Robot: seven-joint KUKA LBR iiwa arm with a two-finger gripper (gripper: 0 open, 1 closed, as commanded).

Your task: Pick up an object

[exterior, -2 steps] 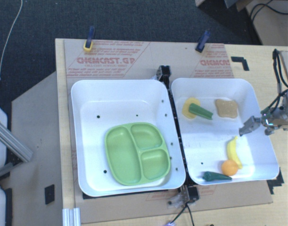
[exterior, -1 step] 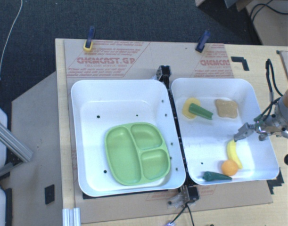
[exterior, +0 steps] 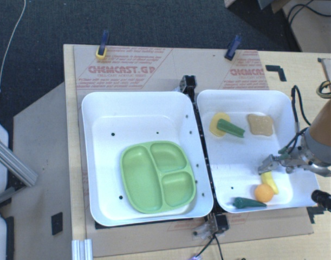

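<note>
My gripper (exterior: 272, 164) hangs low over the right bin (exterior: 242, 99), near its right wall, reaching in from the grey arm (exterior: 320, 145). Just below the gripper tip lies a small yellow piece (exterior: 270, 181), and an orange ball (exterior: 264, 193) sits beside that. A dark green piece (exterior: 248, 202) lies along the bin's front wall. At the back of the bin a green stick (exterior: 231, 128) rests across a yellow piece (exterior: 218, 123), with a tan block (exterior: 260, 125) to their right. I see nothing held in the gripper.
The left bin (exterior: 100, 112) holds a light green divided plate (exterior: 157, 175). A black clamp (exterior: 188, 83) sits between the bins at the back, and another clamp (exterior: 216, 225) sits at the front. Blue clips (exterior: 233, 46) pin the cardboard's far edge.
</note>
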